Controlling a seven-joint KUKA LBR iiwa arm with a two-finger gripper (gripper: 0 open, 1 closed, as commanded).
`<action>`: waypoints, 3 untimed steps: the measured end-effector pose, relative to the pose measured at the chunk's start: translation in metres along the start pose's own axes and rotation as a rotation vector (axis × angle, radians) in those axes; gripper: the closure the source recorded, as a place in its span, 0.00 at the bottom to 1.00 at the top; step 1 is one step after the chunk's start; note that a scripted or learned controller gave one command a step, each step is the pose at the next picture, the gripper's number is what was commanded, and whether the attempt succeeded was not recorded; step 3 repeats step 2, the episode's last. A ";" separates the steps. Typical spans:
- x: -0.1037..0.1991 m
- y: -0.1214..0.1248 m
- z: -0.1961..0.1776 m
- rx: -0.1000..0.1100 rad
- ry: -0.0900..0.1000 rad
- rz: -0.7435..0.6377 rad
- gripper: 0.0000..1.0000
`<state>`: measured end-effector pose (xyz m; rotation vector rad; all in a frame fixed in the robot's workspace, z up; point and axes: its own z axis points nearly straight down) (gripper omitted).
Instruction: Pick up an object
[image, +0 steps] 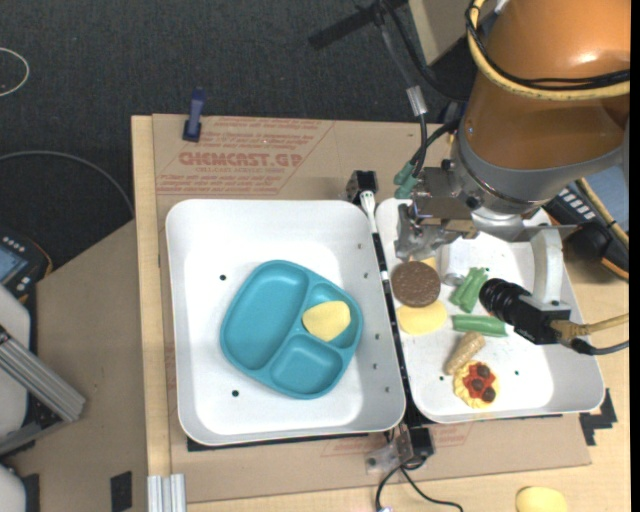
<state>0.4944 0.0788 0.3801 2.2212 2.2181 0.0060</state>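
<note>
My gripper (418, 240) hangs over the far left part of the right bin (560, 390), under the grey and orange arm (540, 90). Just in front of it lies a brown round patty (415, 284), and I cannot tell whether they touch. A pale yellow disc (423, 319) sits against the patty's near side. To the right lie two green bean pieces (468, 288) (478, 325), a tan bread-like piece (463, 352) and a small pizza slice with red dots (477, 383). The arm hides the bin's far side.
The left bin (200, 260) holds a teal divided plate (270, 330) with a yellow lump (326, 320) in its right compartment. A black cylinder on a cable (515, 308) lies across the right bin. A yellow object (540, 498) sits off the bench, bottom right.
</note>
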 end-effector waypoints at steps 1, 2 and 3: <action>0.000 0.001 -0.010 -0.002 0.000 0.000 1.00; 0.001 0.001 -0.020 -0.005 0.001 0.000 1.00; 0.001 0.001 -0.020 -0.005 0.001 0.000 1.00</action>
